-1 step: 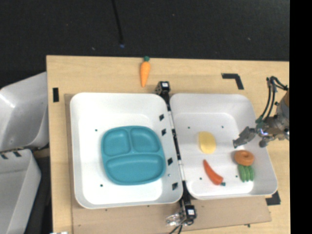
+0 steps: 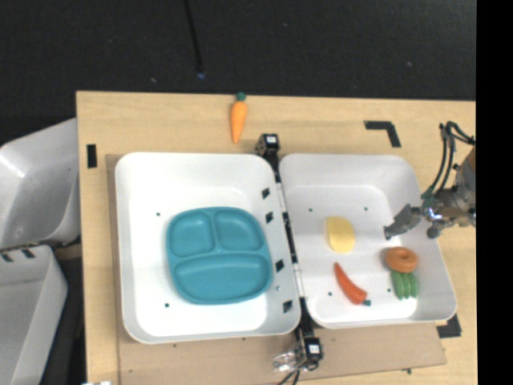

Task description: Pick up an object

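Fingers of the gripper (image 2: 418,220) spread wide and hold nothing, poised over the right bin (image 2: 321,175) near the table's right edge. Just below them, toward the front edge, lies an orange-brown ring (image 2: 401,258) beside a green pod (image 2: 405,285). A yellow piece (image 2: 341,235) and a red pepper (image 2: 349,284) lie farther left.

In the right-hand white bin (image 2: 321,311) lie four items: a yellow lump (image 2: 341,235) near its middle, a red chilli (image 2: 349,285) slanting toward its front wall, a brown-orange ring (image 2: 401,258) by its right wall, and a green piece (image 2: 405,285) just in front of the ring
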`<state>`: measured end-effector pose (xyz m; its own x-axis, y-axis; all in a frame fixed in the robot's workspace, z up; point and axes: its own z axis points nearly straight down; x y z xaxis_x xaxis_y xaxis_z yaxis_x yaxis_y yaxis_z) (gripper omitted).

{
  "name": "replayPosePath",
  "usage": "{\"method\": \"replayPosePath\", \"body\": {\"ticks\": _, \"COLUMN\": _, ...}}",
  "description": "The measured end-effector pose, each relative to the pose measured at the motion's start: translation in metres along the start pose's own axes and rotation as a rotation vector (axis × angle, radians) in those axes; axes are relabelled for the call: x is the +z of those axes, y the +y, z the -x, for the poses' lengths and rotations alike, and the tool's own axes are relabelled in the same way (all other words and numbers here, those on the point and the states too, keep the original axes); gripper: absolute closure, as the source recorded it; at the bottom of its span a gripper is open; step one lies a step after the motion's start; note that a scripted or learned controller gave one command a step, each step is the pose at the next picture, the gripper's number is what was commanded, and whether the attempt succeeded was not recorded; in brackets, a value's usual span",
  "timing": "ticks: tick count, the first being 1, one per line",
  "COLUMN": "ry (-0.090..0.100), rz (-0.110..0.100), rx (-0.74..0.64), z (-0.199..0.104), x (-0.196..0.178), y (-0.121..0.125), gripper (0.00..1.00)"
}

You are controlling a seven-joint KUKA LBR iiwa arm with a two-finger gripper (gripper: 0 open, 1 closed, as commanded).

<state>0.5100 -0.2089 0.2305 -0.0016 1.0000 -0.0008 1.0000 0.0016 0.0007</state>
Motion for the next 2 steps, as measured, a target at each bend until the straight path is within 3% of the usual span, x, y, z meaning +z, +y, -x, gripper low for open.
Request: {"method": "replayPosePath", "body": {"ticks": 2, "ry": 0.0, "rz": -0.004, "rx": 0.002, "z": 0.001, "x": 0.088, "y": 0.003, "gripper": 0.0}}
